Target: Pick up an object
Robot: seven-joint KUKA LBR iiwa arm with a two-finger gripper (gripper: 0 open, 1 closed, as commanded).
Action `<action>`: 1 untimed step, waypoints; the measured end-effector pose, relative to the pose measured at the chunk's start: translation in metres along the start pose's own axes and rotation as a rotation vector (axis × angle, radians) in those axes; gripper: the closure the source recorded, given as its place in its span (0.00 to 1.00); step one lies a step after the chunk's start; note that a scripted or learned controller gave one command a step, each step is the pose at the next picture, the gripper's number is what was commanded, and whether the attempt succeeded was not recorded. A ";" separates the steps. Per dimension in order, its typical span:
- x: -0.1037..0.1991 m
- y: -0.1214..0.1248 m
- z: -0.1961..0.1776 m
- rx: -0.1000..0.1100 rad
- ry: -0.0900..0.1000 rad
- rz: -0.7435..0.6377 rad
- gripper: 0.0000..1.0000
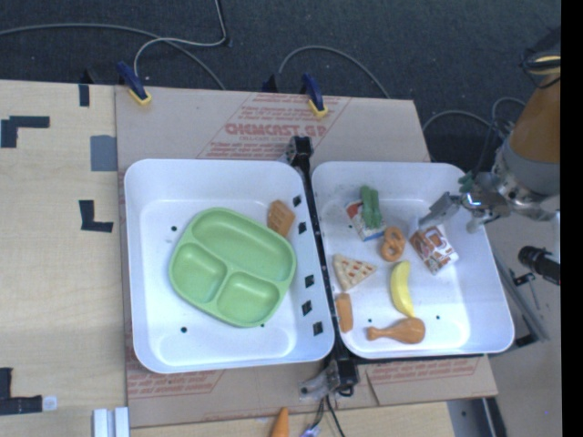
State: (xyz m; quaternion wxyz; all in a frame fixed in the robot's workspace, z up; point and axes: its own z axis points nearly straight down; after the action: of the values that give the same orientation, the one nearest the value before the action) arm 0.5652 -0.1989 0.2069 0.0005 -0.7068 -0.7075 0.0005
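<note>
The carton [434, 248] lies tilted near the right bin's [474, 330] right wall, long axis running toward the near-right corner. The gripper [446, 208] hovers just above-left of it, fingers parted, holding nothing. A pretzel [393, 243] and banana [402, 288] lie beside it. The left bin [150, 335] holds a green plate [232, 267].

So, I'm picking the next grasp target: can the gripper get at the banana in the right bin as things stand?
Probably yes. The banana lies flat on the right bin floor, uncovered, with bare space on its right side. The gripper hovers over the same bin's upper right; only the small box lies between them.
</note>
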 end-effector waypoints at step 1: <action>0.071 0.052 0.078 0.001 0.001 -0.001 0.00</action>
State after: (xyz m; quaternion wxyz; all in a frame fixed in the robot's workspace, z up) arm 0.6172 -0.1281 0.1285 0.0012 -0.7064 -0.7078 0.0005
